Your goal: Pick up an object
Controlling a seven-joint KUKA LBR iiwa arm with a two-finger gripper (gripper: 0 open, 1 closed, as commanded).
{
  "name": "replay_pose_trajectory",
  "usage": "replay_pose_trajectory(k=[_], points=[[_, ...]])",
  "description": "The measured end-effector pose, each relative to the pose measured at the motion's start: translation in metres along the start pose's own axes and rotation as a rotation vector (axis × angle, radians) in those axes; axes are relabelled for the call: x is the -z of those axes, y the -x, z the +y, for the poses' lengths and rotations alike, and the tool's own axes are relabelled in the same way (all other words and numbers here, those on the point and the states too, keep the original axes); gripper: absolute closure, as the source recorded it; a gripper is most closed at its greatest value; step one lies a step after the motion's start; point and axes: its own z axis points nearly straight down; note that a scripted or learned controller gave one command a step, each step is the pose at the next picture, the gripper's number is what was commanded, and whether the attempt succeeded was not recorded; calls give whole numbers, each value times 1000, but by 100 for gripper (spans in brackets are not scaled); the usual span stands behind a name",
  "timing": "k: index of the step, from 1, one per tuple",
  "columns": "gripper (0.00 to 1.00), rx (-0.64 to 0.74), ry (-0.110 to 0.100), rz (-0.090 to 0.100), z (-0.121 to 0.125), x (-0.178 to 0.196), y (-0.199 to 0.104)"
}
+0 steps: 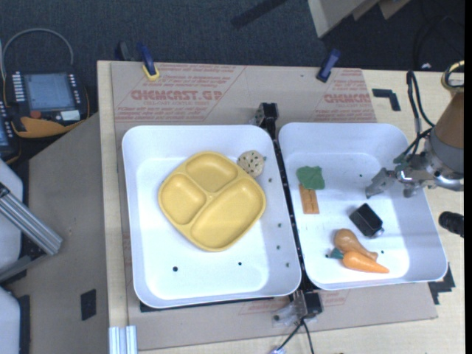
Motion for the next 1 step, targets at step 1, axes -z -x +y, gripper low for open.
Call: replay_pose_trajectory(k=[1], points=[[0,1,0,3,1,-49,-1]])
